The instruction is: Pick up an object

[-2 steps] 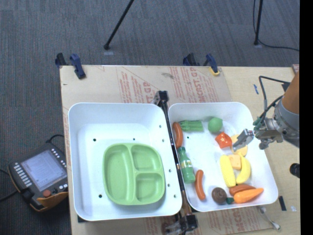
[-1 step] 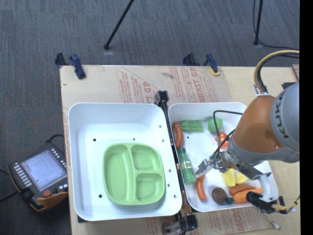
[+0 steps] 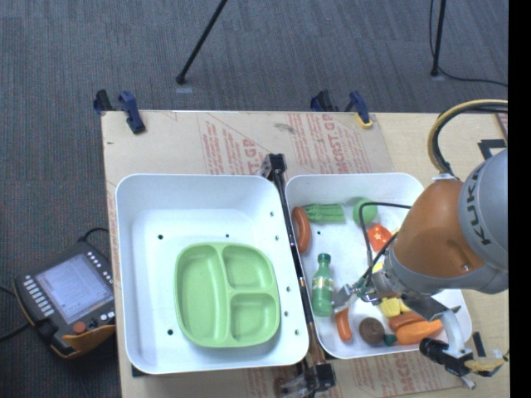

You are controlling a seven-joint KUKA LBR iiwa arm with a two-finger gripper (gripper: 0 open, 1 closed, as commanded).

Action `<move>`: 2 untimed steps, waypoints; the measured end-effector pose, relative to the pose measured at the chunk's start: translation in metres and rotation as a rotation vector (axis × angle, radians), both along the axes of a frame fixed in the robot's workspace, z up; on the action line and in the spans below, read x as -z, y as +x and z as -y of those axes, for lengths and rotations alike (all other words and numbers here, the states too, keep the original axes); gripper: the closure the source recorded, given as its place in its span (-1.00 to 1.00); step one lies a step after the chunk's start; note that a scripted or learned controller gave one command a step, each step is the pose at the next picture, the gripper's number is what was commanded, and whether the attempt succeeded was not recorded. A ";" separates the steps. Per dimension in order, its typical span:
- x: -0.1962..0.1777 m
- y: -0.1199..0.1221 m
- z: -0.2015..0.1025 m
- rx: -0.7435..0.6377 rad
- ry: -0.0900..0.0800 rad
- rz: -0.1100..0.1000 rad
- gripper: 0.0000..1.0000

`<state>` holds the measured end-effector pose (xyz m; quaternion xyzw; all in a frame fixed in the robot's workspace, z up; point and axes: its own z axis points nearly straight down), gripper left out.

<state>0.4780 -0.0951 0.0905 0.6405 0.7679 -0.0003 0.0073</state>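
Note:
The right bin holds several toy foods. A green bottle stands near its left wall. A red-brown sausage lies behind the bottle, with a green vegetable and a round green piece at the back. An orange-red piece sits beside the arm. At the front lie a small carrot, a brown ball, a yellow piece and an orange carrot. My gripper hangs low over the bin's middle, just right of the bottle, below the orange wrist band.
The left bin holds a light green divided plate. A teach pendant lies on the floor at the left. Blue clamps grip the bench's far edge. Tripod legs stand behind.

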 end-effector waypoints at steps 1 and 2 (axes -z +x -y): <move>0.003 -0.003 0.000 0.370 0.013 -0.012 -1.00; -0.006 -0.003 0.000 0.375 0.015 -0.014 1.00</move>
